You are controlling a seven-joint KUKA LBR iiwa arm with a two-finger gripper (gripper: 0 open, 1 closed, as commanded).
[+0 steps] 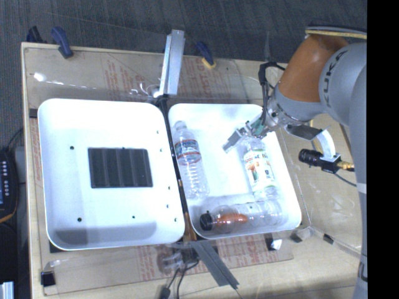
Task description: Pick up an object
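The right bin [212, 114] holds three clear plastic bottles. One with a blue-and-white label [190, 161] lies along the bin's left wall. Another with a white, orange and green label [259, 170] lies by the right wall. The third, with a black cap and reddish contents [240, 217], lies across the near wall. My gripper [242, 136] hangs over the upper right part of this bin, just above the top end of the right-hand bottle. Whether it touches that bottle is unclear.
The left bin [62, 123] holds a flat black ribbed rectangle [120, 167]. A metal bar [171, 61] stands at the back between the bins. Blue clamps [61, 41] grip the bench's far edge.
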